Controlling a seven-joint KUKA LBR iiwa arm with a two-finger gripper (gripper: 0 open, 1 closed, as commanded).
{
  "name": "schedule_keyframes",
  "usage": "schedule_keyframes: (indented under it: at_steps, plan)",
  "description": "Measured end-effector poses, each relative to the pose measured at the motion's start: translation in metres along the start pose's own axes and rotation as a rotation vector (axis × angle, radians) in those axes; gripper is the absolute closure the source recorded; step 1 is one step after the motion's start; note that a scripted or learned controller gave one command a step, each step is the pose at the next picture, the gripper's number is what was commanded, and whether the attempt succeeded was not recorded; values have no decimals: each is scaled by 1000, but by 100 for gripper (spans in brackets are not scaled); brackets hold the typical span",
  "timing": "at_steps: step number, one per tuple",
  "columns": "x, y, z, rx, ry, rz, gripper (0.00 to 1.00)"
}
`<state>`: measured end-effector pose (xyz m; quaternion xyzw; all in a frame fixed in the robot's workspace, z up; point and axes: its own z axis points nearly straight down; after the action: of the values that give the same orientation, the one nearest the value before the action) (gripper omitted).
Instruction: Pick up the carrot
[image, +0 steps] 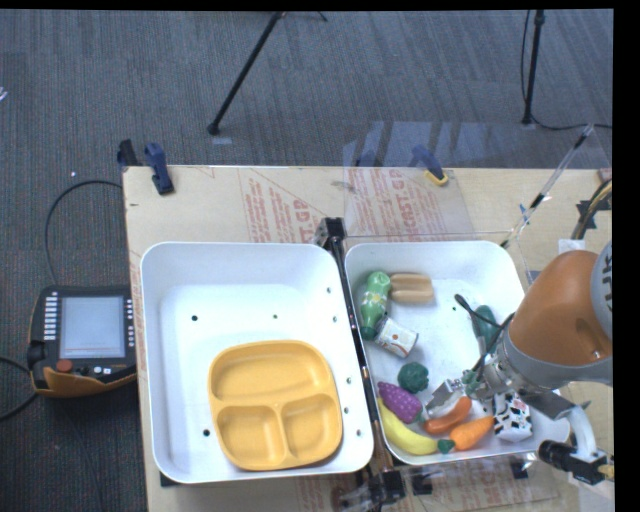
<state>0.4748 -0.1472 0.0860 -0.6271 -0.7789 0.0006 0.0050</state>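
Nearest the camera, along the front wall of the right bin (500, 255), lies a row of toy food: a yellow banana (408, 432) curving along the front edge, and just right of it the carrot (472, 432), orange, lying flat with its green tip toward the banana. A second orange piece (447, 417), shaped much like the carrot, lies just behind it, tilted the same way. My fingers (458, 388) hang above that cluster, a little behind and to the left of the carrot, close over the second orange piece; they are small and dark against the clutter, and I cannot tell whether they are apart or together, nor whether anything sits between them. A purple bunch of grapes (399, 402) lies left of them, touching the banana, with a dark green broccoli (413, 377) behind it. A black-and-white cow toy (513, 417) stands just right of the carrot. Farther back lie a small white carton (396, 338), a green bottle (374, 298) and a hot dog bun (411, 288). The left bin (200, 280) holds a yellow divided plate (275, 402).
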Motion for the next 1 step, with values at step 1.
schedule_keyframes:
  at_steps: [1]
  plan:
    - [-1,-1,-9,2,3,13,100]
